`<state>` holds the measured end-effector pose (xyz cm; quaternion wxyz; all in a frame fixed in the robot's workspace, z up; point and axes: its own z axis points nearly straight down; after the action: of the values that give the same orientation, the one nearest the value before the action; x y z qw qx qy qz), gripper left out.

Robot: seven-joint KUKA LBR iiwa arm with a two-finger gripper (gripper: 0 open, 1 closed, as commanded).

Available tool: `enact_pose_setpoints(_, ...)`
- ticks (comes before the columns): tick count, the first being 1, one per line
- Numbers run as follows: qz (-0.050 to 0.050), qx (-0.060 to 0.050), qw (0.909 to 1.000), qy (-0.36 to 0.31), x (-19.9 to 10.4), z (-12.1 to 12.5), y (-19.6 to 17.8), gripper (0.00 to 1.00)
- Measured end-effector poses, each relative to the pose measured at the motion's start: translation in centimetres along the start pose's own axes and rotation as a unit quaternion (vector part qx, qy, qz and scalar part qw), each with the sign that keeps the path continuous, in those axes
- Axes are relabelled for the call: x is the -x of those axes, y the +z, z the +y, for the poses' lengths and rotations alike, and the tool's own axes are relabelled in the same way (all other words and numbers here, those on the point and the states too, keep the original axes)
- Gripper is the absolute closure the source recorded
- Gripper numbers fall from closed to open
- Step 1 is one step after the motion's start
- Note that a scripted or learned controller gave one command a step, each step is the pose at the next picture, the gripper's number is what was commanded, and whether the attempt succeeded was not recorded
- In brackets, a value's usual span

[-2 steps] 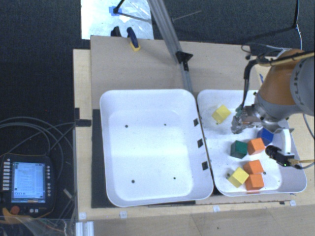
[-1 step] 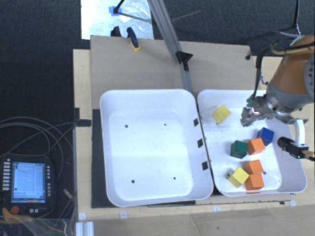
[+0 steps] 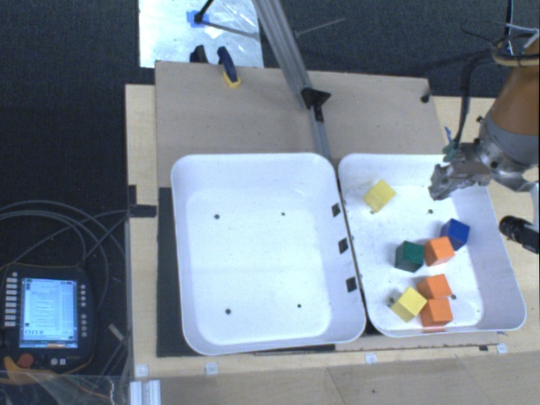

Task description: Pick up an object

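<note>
The right bin point(image 3: 494, 256) holds several blocks. A yellow cube point(image 3: 380, 196) lies near its back left. A blue cube point(image 3: 456, 232), an orange cube point(image 3: 439, 251) and a green cube point(image 3: 409, 256) cluster at the middle right. Nearer the front sit a yellow cube point(image 3: 410, 304) and two orange cubes point(image 3: 434, 286) point(image 3: 436, 312). My gripper point(image 3: 442, 184) hangs over the back right of this bin, right of the back yellow cube and above the blue one. Nothing shows between its fingers.
The left bin point(image 3: 253, 251) lies beside the right one, with black clips along the shared rim. A slanted metal pole point(image 3: 287, 45) crosses the back of the bench. A teach pendant point(image 3: 42, 315) lies at the lower left, off the bench.
</note>
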<state>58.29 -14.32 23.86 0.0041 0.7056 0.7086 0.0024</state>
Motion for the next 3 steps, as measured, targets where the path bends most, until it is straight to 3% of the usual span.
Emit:
enact_pose_setpoints(1, 0.000, -0.001, 1.0000, 0.000, 0.1, 0.2, -5.0, 1.00)
enact_pose_setpoints(3, 0.002, -0.004, 1.0000, -0.003, -9.4, 0.0, -5.0, 1.00)
